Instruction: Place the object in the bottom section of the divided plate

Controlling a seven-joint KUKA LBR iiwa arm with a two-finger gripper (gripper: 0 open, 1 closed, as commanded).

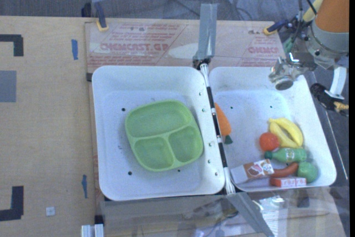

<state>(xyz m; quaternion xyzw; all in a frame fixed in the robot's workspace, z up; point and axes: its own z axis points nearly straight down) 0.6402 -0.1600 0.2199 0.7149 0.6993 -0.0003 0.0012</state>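
Green plate (163,135) waits bare; our gripper (284,76), grip state unclear, hovers over the right bin (244,101): picking comes next, we judge.

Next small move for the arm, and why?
Probably swing the pincer from the right bin's upper right corner down over the toy pile, for instance the banana. Nothing sits between its fingers, and the green divided plate in the left bin has nothing in any section, so a pick comes first.

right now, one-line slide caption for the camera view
Green divided plate in left bin; gripper above toy food in right bin.
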